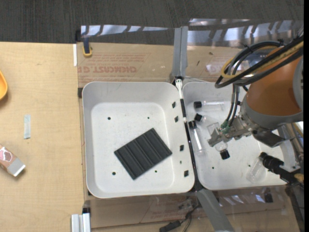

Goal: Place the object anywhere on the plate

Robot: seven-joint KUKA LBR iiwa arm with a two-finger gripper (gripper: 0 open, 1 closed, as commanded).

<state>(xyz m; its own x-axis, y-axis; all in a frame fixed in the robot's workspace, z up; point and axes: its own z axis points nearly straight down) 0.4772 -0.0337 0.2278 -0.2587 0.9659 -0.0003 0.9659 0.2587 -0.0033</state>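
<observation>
A dark grey ribbed plate (pixel 143 153) lies flat and slightly turned in the left bin (pixel 96 110), a little right of its middle. My gripper (pixel 216 138) hangs low over the middle of the right bin (pixel 212 180), well to the right of the plate. A small black piece (pixel 224 154) lies on the bin floor just below and right of the gripper. Three more small black pieces (pixel 197 104) (pixel 198 117) (pixel 192 124) sit near the right bin's upper left wall.
Clear plastic tubes (pixel 212 102) (pixel 197 140) (pixel 253 171) lie in the right bin. A grey divider bar (pixel 180 52) runs between the bins at the back. On the wooden bench to the left lie a small grey strip (pixel 27 127) and a pink-and-white block (pixel 10 161).
</observation>
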